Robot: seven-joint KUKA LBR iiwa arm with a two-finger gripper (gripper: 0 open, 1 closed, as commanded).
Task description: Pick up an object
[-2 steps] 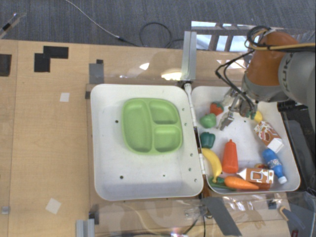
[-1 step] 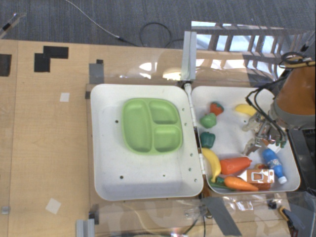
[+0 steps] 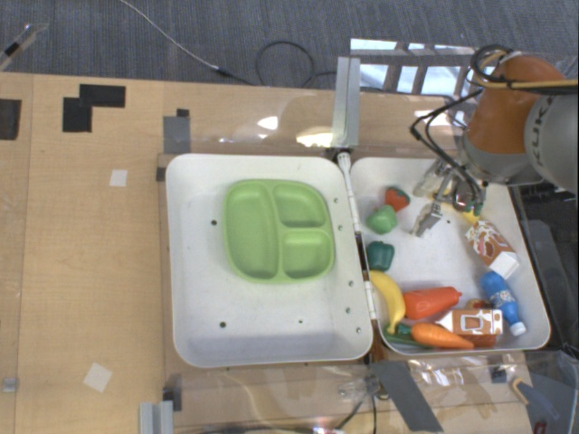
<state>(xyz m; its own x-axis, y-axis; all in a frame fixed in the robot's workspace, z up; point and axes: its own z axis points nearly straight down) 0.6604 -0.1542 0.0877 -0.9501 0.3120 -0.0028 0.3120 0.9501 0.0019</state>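
Note:
My gripper [image 3: 435, 201] hangs over the upper part of the right bin [image 3: 534, 333], its fingers spread apart with nothing between them. Just left of it lie a small red-and-green strawberry-like piece [image 3: 396, 197] and a green round piece [image 3: 382, 220]. A dark green pepper [image 3: 380, 255] lies lower. Along the bin's front sit a yellow banana [image 3: 391, 298], a red piece [image 3: 431, 302], an orange carrot [image 3: 442, 335] and a brown-and-white carton [image 3: 475, 321]. By the right wall rest a red-and-white packet [image 3: 489, 240] and a blue bottle [image 3: 501, 298].
The left bin [image 3: 199, 333] holds a green divided plate [image 3: 278, 230]. A metal divider [image 3: 358, 242] separates the two bins. A metal post [image 3: 346, 98] stands behind them. The orange-banded arm [image 3: 507, 116] enters from the upper right, with black cables around it.

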